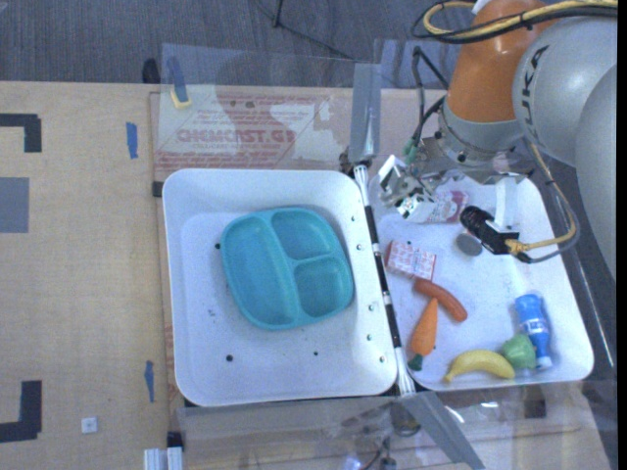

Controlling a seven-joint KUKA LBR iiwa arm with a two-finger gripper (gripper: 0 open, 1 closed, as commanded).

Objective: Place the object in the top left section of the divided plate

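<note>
Right bin (563, 292): pincer (423, 196) low, grasp unclear.

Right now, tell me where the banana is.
The banana lies in the right bin, near its front edge in the camera view. The carrot is to its left and a green toy touches its right end.

A grey carpeted floor (118, 18) is seen beyond a light wooden bench (78, 262). Black cables (294, 13) are trailed across the floor. Black markings (22, 133) and blue tape strips (131, 140) are fixed to the benchtop.
</note>
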